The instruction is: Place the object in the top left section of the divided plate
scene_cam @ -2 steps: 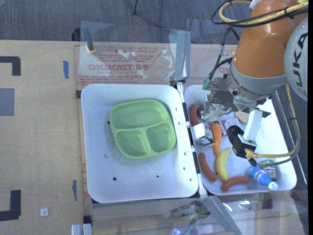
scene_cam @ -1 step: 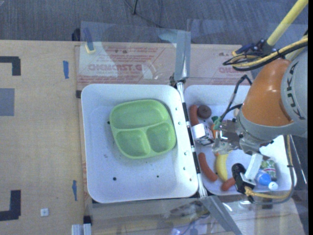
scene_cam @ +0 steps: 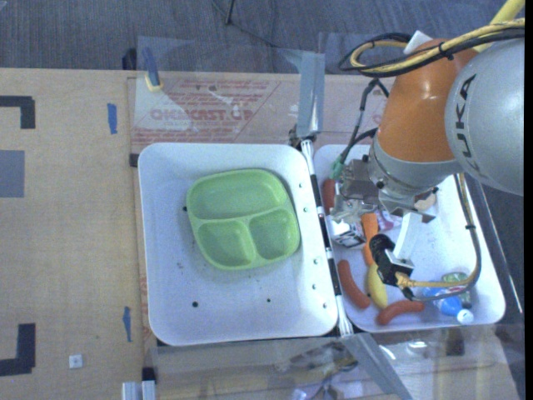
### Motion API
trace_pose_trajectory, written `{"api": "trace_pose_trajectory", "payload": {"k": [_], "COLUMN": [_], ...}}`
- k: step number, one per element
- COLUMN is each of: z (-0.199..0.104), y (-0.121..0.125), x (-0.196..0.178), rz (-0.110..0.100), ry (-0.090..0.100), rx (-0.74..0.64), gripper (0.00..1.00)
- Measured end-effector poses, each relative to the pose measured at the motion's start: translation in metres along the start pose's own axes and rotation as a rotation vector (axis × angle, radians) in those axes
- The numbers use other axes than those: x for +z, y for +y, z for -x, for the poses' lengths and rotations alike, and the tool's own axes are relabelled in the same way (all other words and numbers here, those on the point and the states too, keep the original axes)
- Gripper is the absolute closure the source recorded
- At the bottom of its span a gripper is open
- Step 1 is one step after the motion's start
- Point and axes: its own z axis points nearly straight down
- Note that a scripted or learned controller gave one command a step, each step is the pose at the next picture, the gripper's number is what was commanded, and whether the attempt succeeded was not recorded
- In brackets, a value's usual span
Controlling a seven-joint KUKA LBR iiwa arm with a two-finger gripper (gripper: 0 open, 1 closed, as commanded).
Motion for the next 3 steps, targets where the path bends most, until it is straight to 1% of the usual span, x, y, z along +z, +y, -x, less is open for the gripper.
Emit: {"api": "trace_pose_trajectory", "payload": {"k": [1,2,3], "z": [-0.004,0.045,-0.011], "y": [0.015,-0.007,0.052], "x": [0.053,0.053,-0.062], "rz": [-0.002,-0.004,-0.001], "ry": [0.001,0.0,-0.001], "rx": [-0.214,0.162,0.358], "gripper": [1.0,1.0,1.0]}}
